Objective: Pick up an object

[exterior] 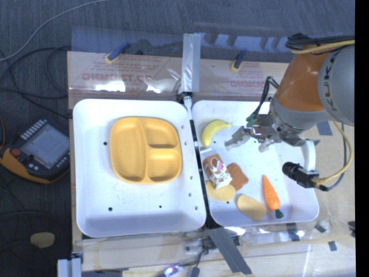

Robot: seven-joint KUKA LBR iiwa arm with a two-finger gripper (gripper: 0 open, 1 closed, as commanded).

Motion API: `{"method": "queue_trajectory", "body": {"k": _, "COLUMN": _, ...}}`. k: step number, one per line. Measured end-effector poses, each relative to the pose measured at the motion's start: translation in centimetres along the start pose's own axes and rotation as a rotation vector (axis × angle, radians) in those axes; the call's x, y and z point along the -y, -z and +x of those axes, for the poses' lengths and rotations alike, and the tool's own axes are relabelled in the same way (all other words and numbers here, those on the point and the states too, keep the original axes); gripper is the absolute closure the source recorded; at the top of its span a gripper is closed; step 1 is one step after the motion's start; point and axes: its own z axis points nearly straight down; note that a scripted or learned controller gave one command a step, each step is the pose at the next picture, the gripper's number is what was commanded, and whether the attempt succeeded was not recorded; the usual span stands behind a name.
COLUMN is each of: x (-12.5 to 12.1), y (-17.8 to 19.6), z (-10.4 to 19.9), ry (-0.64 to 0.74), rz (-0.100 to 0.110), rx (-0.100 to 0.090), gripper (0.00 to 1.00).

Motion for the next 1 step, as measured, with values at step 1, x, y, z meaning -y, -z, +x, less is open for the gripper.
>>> {"method": "queue_trajectory", "body": {"k": 1, "x": 1.27, "y": -8.7, "z": -2.08, "ry": 0.044, "rz": -0.001, "rx": 0.001, "gripper": 0.0}}
